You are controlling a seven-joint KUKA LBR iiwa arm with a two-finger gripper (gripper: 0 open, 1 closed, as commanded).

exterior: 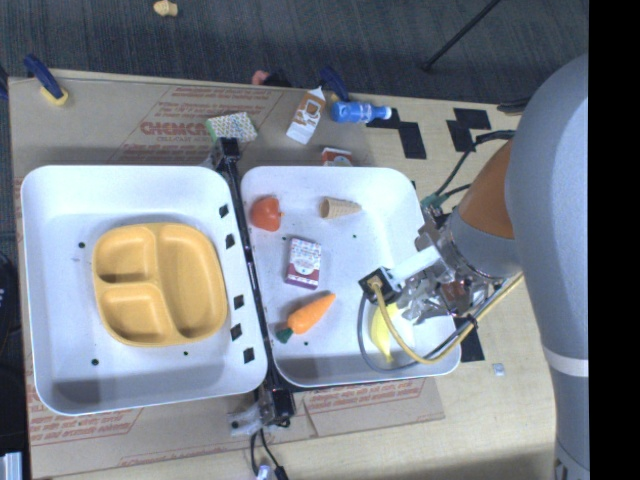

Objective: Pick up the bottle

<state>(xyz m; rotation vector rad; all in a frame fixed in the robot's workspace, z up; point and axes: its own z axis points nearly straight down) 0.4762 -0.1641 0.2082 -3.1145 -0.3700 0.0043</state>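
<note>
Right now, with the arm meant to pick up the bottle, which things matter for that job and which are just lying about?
For the job:
blue bottle, on the bench beyond the bins
gripper, low in the right bin

Lying about:
carrot
tomato
ice cream cone
small carton
banana
yellow divided plate, in the left bin

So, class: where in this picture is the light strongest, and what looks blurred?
Camera view: the two white bins glare brightest; the dark floor at the top is dim; the hand and the grey arm look soft and blurred.
</note>
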